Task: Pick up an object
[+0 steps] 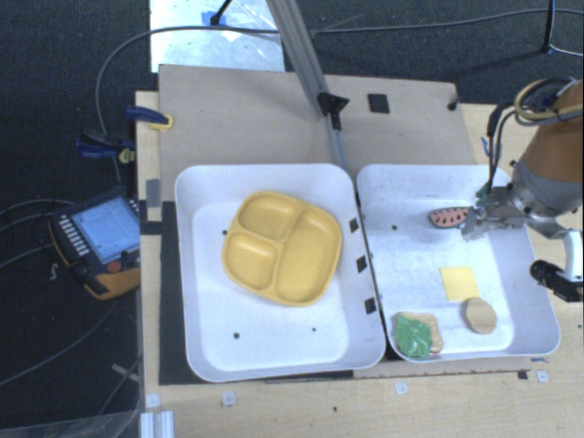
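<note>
In the right bin (401,272) lie several small food pieces. A red watermelon slice (447,216) rests near the back, a flat yellow square (459,283) sits mid-bin, a round tan piece (479,316) lies toward the front right, and a green-and-tan piece (417,334) sits at the front. My gripper (474,221) is low over the right bin, coming in from the right. Its tip is right at the watermelon slice's right end, whether touching it I cannot tell. The slice still lies on the bin floor.
The left bin (210,336) holds a yellow divided plate (283,247). The arm's grey wrist and orange band (547,158) hang over the right bin's far right edge. A slanted metal pole (306,53) stands behind the bins.
</note>
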### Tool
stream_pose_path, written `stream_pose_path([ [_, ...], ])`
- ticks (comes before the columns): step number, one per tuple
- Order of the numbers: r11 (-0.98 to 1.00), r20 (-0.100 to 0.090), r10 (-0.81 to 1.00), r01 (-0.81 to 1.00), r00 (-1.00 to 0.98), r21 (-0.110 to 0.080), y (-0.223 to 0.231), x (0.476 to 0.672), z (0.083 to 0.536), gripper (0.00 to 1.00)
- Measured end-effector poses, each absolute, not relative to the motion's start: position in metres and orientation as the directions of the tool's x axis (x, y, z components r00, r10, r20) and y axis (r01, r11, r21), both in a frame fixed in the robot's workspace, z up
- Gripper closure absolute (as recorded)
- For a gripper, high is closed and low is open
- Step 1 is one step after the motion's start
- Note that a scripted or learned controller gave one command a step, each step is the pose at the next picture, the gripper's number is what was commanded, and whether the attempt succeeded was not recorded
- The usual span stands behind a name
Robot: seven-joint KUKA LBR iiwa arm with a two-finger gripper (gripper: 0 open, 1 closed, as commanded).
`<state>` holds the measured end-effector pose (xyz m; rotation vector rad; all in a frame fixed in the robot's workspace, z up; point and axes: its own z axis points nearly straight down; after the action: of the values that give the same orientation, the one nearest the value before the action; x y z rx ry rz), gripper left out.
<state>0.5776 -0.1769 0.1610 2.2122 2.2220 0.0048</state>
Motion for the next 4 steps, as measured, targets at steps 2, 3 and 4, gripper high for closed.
stream_pose_path([
  [2, 0.006, -0.001, 1.000, 1.000, -0.006, 0.003, -0.183, 0.580, 0.215, 1.00],
  [3, 0.011, 0.001, 1.000, 1.000, -0.011, 0.003, -0.126, 0.593, 0.218, 1.00],
  [4, 0.011, 0.001, 1.000, 1.000, -0.011, 0.003, -0.065, 0.597, 0.228, 1.00],
])
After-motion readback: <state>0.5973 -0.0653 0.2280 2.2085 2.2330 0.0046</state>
